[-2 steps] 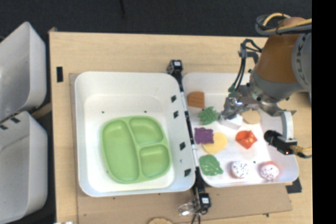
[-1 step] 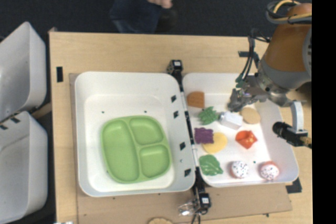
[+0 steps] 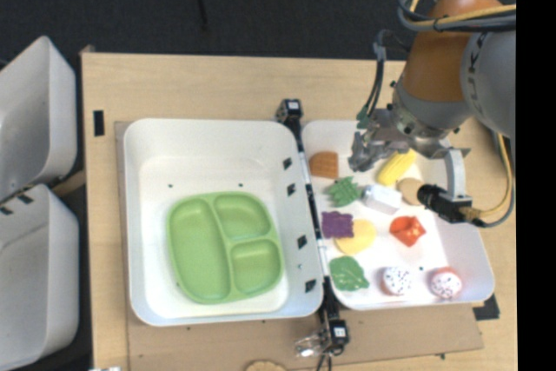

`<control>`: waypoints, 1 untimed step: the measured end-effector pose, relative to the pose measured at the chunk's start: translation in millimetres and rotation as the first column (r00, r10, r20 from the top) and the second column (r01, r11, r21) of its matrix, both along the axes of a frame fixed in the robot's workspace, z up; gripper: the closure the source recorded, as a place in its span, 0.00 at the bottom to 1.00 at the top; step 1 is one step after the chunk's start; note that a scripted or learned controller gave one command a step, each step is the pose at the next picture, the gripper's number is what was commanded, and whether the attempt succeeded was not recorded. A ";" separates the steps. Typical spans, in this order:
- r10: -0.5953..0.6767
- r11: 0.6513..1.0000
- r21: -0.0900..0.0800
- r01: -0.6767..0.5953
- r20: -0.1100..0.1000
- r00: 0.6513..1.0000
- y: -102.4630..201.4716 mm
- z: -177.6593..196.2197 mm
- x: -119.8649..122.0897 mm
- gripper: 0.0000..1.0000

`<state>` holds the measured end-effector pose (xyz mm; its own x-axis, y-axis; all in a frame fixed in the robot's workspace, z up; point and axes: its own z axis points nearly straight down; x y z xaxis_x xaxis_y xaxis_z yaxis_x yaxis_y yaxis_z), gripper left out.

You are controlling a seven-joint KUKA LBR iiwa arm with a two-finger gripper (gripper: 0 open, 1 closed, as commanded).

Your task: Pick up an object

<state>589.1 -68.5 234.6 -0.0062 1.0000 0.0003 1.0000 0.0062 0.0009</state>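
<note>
My gripper (image 3: 365, 154) hangs over the far part of the right bin (image 3: 465, 261), beside a yellow corn cob (image 3: 396, 167) and just right of a brown bread piece (image 3: 324, 164). Nearer lie a green leafy toy (image 3: 344, 191), a white block (image 3: 381, 198), a purple piece (image 3: 337, 224), a yellow piece (image 3: 356, 237), a red pepper (image 3: 407, 229), another green leaf (image 3: 348, 274) and two speckled white balls (image 3: 397, 280) (image 3: 445, 283). Nothing is visible between the fingers.
The left bin (image 3: 148, 161) holds a green three-compartment tray (image 3: 224, 245). A black divider with clips (image 3: 305, 187) runs between the bins. The arm's orange and grey body (image 3: 447, 56) looms over the right bin's far right corner.
</note>
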 end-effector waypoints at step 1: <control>0.001 1.000 0.001 -0.001 0.000 1.000 56.3 3.7 19.6 1.00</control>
